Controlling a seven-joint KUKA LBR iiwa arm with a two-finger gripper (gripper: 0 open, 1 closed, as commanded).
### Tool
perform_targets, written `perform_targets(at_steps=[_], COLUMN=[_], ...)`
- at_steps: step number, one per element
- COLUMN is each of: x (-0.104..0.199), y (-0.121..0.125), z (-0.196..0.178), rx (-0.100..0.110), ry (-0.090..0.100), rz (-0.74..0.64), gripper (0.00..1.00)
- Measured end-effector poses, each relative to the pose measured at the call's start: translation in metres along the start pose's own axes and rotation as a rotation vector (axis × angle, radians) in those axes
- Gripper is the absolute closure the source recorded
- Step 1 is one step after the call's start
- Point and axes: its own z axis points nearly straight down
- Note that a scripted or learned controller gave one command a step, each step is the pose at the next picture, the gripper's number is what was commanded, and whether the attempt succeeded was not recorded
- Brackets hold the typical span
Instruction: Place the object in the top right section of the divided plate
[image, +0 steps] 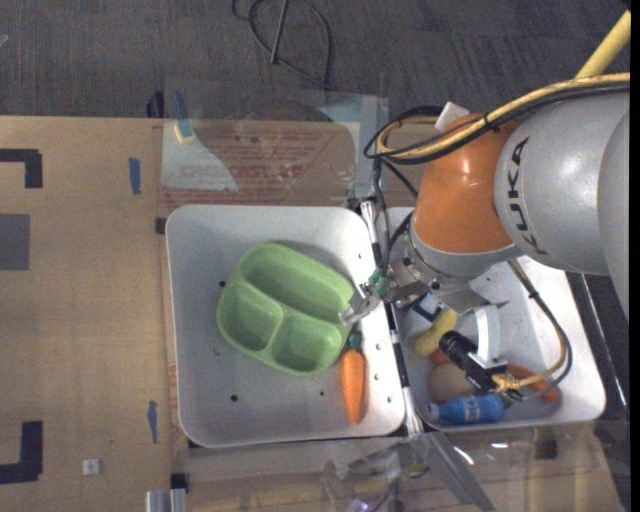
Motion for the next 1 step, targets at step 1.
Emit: perform_targets(at_steps=[1], x=[-0.0790], y=[-0.0387], z=[-0.0004], rx=[0.002], ry=[0.001], rz=[-0.195], gripper=[0.00])
